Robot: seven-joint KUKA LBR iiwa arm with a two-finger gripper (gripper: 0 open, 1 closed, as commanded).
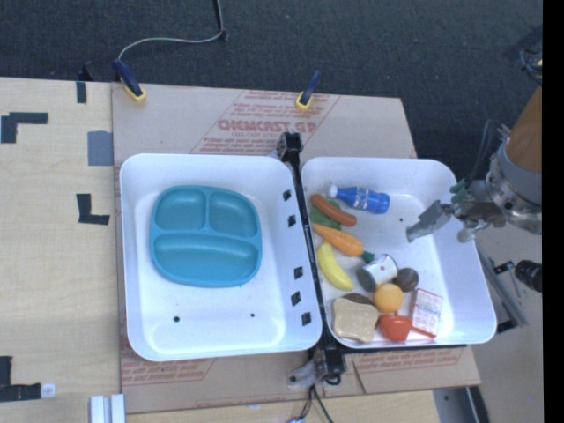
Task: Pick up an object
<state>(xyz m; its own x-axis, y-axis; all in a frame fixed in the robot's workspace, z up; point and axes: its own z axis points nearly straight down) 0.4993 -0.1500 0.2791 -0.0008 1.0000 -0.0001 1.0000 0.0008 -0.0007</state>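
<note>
Nearest the camera, along the front wall of the right bin (458, 329), the toys lie crowded together: a slice of bread (354, 319), a red pepper (398, 327), a small red and white packet (427, 307) and an orange (389, 299). Just behind them sit a dark brown ball (407, 279) and a white can (379, 271), with a banana (333, 267) to their left, close to the wall shared with the other bin. Farther back come a carrot (340, 239), a sausage (333, 211) and, farthest of all, a blue bottle (361, 199) lying on its side.

The left bin (141, 324) carries a blue divided plate (207, 236), and both bins rest on a sheet of cardboard on the worktop (44, 236).

The claw (432, 218) hangs over the right-hand part of the right bin, above bare white floor, well apart from the pile and somewhat nearer the bottle. One grey finger (423, 221) slants down and to the left; how far the claw is spread I cannot tell from this angle, and nothing is seen in it.

By my reading the task is barely begun: every toy is lying in the bin and none is lifted. Choosing a target, descending, closing and raising all remain. The bottle, lying apart from the rest, looks the easiest pick.
</note>
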